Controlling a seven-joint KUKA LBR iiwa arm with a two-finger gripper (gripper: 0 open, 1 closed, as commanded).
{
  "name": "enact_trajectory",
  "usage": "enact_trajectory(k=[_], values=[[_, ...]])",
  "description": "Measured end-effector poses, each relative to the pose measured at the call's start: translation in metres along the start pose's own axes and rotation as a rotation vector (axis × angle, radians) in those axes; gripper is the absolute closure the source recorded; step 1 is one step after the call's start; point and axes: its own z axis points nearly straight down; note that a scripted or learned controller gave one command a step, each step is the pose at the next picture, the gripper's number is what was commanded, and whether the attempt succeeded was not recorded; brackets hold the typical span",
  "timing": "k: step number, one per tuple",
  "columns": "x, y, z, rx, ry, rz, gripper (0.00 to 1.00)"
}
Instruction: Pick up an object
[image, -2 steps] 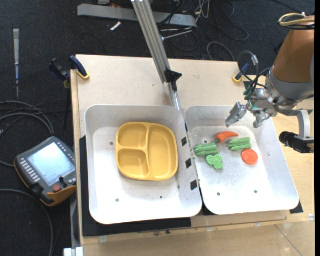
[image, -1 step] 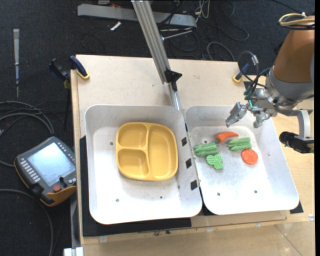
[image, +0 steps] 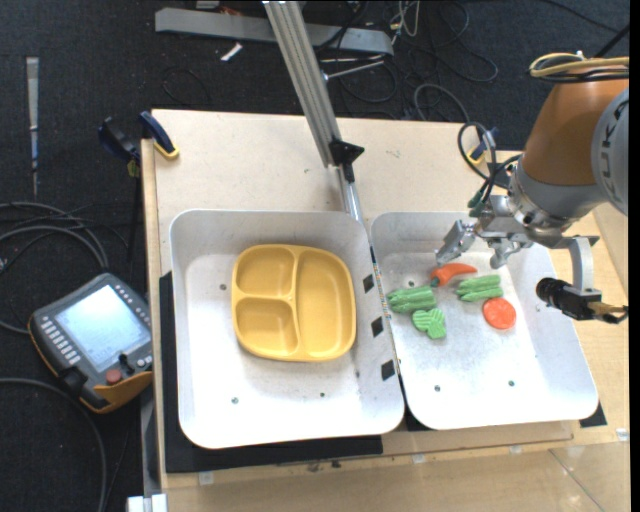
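With nothing yet lifted, the pincer (image: 478, 240) hangs spread and empty just above an orange piece (image: 453, 271) in the right bin (image: 560, 385), green pieces (image: 412, 298) close by, leaving grasp and lift undone.

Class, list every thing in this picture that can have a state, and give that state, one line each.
gripper: open, fingers spread above the orange carrot piece, holding nothing
yellow tray: upright in the left bin, compartments empty
orange carrot piece: lying flat in the right bin
orange disc: lying flat
three green pieces: lying loose
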Motion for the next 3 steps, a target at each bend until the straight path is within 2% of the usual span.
enact_trajectory(k=[1,2,3], values=[[0.0,0.003,0.064,0.002,0.0,0.001,0.0],[0.0,0.005,0.112,-0.01,0.0,0.002,0.0],[0.0,0.004,0.103,-0.007,0.0,0.001,1.0]])
